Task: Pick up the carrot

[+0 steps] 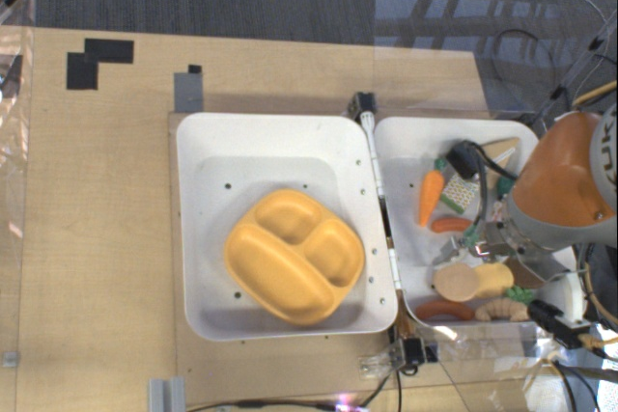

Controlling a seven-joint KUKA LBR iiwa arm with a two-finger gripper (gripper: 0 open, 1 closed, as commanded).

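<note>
Carrot (pixel 430 196) sits up-left of the gripper (pixel 470 243), close but not touching

Carrot lies in the right bin (pixel 398 207), left-centre, long axis running near-far with a slight tilt: green top at the far end, tapered orange tip pointing near. Gripper hangs just near and right of that tip, above a small red sausage-like piece (pixel 449 225); can't tell how its jaws stand, wrist hides them. Nothing visibly held. My read: it needs a short shift left and far, jaws across the carrot's width. Yellow divided plate (pixel 294 254) sits in the left bin (pixel 193 227)
</note>
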